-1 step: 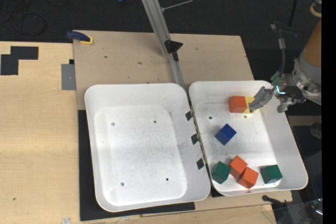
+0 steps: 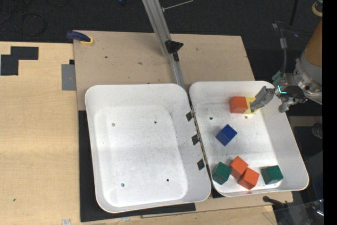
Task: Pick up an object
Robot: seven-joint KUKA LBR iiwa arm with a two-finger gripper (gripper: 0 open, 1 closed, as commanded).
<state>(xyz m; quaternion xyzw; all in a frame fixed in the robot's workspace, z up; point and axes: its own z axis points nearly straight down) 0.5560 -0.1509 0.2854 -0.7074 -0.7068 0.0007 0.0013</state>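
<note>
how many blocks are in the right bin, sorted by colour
Orange blocks: 3, one near the gripper and two at the near edge
Green blocks: 2
Blue blocks: 1
Yellow blocks: 1, mostly hidden behind the top orange one
Total: 7 blocks in the right bin
</note>
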